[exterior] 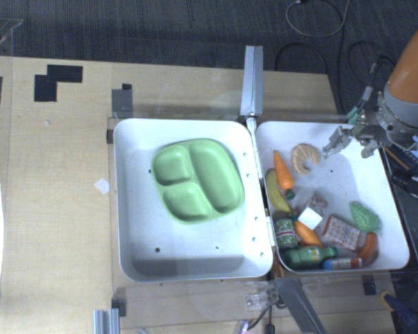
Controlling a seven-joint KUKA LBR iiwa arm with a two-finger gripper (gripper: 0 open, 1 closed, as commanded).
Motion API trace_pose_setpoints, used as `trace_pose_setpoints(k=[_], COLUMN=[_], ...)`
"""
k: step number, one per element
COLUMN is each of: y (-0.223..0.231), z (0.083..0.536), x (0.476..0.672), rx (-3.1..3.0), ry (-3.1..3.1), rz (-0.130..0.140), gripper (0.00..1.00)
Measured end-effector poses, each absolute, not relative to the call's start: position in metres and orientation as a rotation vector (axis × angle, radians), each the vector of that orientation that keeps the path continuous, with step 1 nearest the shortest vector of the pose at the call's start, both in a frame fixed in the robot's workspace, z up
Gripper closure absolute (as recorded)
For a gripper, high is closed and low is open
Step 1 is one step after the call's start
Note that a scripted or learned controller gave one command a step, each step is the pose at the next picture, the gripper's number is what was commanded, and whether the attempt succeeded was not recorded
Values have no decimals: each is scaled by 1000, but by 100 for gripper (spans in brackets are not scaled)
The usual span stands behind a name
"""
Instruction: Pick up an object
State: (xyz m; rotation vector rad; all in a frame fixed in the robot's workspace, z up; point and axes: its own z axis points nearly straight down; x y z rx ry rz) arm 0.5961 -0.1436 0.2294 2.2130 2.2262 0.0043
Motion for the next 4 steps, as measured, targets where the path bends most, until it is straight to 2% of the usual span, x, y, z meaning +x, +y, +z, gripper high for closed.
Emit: trace_pose_setpoints(k=[1,2,3,4], y=[-129,-113,-111,-46], z=[91,91,102,233], x=[551,493,496,489], rx=[2322,2241,2236,2282], ry=[2109,2177,2179,2154], rz=[8,21,29,6], gripper=[0,0,100,100])
